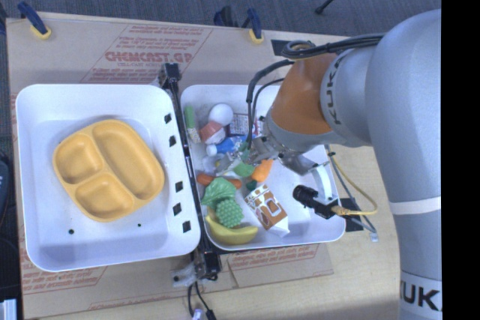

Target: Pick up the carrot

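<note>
Robot lab: clamped bench (135, 49), bins (34, 161)

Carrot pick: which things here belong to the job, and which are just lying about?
Job: carrot; tool, down in the right bin.

Lying about: banana; yellow plate in the left bin; white ball; small carton.

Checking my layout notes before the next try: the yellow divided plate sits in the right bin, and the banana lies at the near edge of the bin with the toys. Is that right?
Not quite. The camera view shows the yellow divided plate in the left bin, not the right one. The rest stands: the banana lies at the near edge of the right bin, among the toys.
</note>
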Controlling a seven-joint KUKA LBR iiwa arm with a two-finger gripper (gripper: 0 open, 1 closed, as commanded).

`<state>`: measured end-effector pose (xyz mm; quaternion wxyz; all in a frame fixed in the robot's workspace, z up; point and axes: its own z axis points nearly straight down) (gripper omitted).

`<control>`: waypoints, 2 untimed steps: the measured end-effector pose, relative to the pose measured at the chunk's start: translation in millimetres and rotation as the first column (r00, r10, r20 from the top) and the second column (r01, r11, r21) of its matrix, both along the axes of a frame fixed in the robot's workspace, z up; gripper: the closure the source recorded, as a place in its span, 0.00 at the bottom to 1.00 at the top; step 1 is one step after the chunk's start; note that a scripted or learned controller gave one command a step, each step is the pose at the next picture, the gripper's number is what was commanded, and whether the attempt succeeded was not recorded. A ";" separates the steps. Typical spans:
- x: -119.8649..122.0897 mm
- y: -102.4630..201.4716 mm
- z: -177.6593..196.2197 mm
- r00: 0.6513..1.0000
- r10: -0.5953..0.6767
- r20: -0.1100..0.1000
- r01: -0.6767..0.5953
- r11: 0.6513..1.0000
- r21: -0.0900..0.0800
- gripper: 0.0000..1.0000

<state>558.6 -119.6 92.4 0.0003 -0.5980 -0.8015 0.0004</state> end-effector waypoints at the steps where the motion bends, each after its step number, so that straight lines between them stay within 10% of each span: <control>1: 0.5 0.8 10.6 1.000 0.006 -0.003 -0.006 1.000 0.001 1.00; 2: -15.1 -24.8 133.0 1.000 -0.029 0.000 0.029 1.000 0.000 1.00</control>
